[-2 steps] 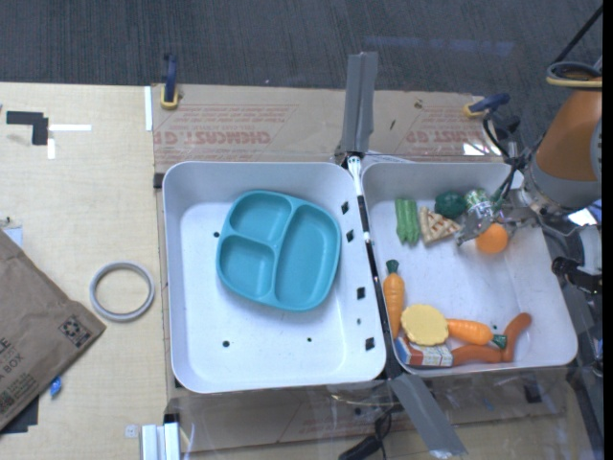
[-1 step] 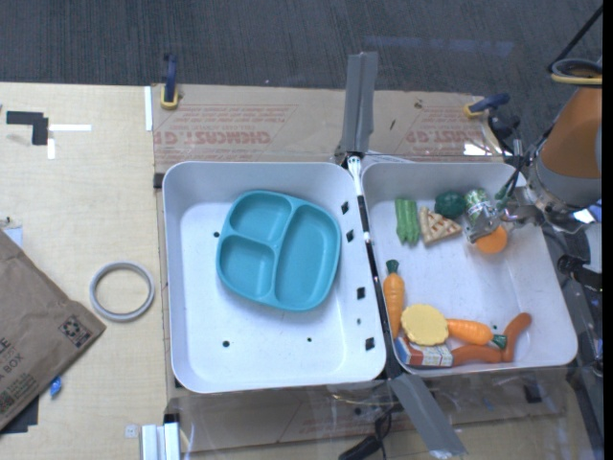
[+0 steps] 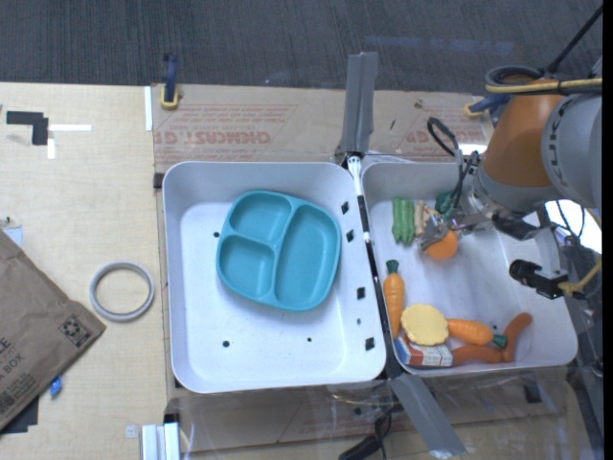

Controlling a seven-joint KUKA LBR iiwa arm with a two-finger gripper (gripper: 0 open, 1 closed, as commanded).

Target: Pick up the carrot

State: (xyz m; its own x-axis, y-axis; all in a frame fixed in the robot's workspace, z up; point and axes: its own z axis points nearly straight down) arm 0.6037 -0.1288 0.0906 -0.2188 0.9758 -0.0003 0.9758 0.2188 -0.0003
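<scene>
1. The carrot (image 3: 393,298) is lying in the right bin (image 3: 560,351), close along its left wall, with the green top pointing toward the far side and the thin end toward the near side.
2. A second carrot-like piece (image 3: 471,332) is lying at the near edge of this bin, beside a yellow round toy (image 3: 424,325); its long axis is going across the bin.
3. The gripper (image 3: 442,228) is hanging over the far part of the right bin, just above a small orange object (image 3: 442,245), and I cannot tell how the jaws are standing.
4. The carrot by the wall is lying to the near-left of the gripper, so I judge that the arm needs to travel that way and turn across the carrot's length.
</scene>
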